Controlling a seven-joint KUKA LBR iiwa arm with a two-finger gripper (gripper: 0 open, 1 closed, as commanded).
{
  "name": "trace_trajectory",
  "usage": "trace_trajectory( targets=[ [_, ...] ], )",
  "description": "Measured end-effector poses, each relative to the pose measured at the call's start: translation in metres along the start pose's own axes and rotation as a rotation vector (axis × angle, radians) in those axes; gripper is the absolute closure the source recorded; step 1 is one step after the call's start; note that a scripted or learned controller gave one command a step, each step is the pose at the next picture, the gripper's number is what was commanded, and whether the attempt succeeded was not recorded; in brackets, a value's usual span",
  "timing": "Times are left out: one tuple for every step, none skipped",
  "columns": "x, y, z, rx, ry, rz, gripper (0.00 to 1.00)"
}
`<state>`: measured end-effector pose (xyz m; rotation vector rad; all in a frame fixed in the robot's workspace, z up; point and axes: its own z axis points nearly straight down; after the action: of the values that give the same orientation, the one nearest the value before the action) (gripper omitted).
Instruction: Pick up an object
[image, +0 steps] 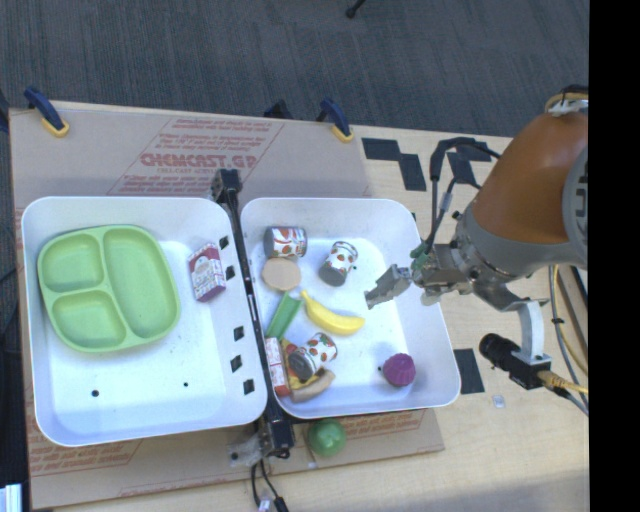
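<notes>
My gripper (384, 288) hangs over the right part of the right bin (425, 345), reaching in from the right, with nothing visibly held. Just left of it lies a yellow banana (333, 316). A small jar with a red-and-white label (340, 263) stands above and left of the gripper tip. A purple round fruit (399, 369) sits below it near the bin's front right corner. Further left are a labelled can (285, 242), a tan round disc (282, 274), a green cucumber (283, 315), another small can (321, 348) and a pizza slice (305, 380).
The left bin (150, 400) bears a green divided plate (107, 287) and a small red carton (206, 272). A green round fruit (325, 437) lies outside the bins at the front. Black clamps join the bins along the middle. The arm's orange band (530, 180) looms at the right.
</notes>
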<state>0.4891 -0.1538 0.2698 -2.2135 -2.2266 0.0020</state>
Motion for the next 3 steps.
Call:
trace_trajectory(
  targets=[
    [-0.027, -0.012, 0.178, 0.000, 0.000, -0.001, 0.00],
    [-0.027, -0.012, 0.168, 0.000, -0.001, -0.007, 1.00],
    [-0.027, -0.012, 0.168, 0.000, -0.001, -0.007, 0.00]
  ],
)
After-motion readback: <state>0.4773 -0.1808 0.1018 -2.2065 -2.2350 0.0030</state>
